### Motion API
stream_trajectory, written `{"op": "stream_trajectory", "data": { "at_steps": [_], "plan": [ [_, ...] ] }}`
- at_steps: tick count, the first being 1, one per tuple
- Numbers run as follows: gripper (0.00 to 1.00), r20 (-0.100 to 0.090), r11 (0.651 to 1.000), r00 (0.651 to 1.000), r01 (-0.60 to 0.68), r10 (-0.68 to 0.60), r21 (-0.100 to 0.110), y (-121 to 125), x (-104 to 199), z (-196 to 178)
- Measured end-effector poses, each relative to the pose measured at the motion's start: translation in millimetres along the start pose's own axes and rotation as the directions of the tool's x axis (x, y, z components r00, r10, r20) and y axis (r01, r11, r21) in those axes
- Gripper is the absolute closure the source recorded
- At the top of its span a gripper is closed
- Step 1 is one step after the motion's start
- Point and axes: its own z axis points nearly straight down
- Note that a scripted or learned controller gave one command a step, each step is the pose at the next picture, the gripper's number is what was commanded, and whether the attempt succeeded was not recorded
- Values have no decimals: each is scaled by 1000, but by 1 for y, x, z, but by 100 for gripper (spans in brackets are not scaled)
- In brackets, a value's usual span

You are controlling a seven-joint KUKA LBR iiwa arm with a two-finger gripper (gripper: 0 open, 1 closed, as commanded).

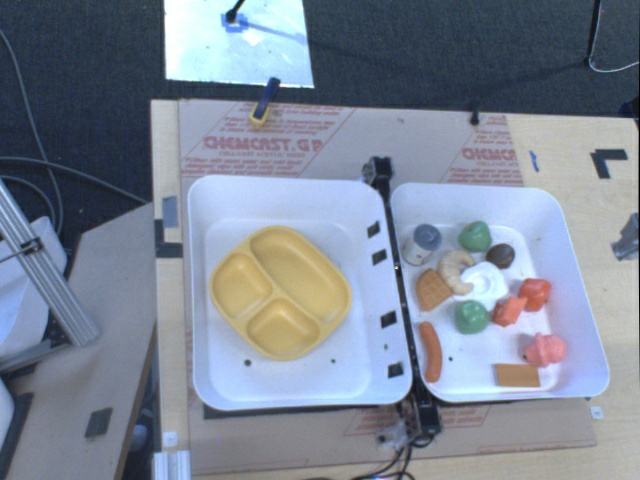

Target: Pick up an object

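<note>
A grey gripper [627,236] sits at the right edge, its grip state unreadable; the toy-food cluster [480,288] lies leftward, slightly nearer.

Pretty obviously a robotics lab / test cell from where I'm sitting, not a home or kitchen. Bench [600,218] is plain plywood-looking board w/ a protective sheet [265,143] still printed "CHEMCAST GP" under the two white bins [290,193]. Black tape marks stuck on the bench at 3 o'clock, more tabs along the divider btwn the bins. Aluminium extrusion strut [45,273] at 9 o'clock, loose cables [60,173] running over dark carpet at 10. At 12 there's a shiny square plate [240,33] on the floor, prob a calibration target but can't tell. Wiring bundle at 6 o'clock. The food in the right bin is toy plastic stuff [480,288], and the yellow divided tray [280,290] sits in the left one.
</note>
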Motion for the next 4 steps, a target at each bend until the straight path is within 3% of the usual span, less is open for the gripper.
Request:
{"op": "stream_trajectory", "data": {
  "at_steps": [1,2,4],
  "plan": [
    [100,-6,1000,1000,10,-10,10,2,69,68],
    [100,-4,1000,1000,7,-7,7,2,97,95],
    [100,-4,1000,1000,8,-8,5,2,156,108]
  ]
}}
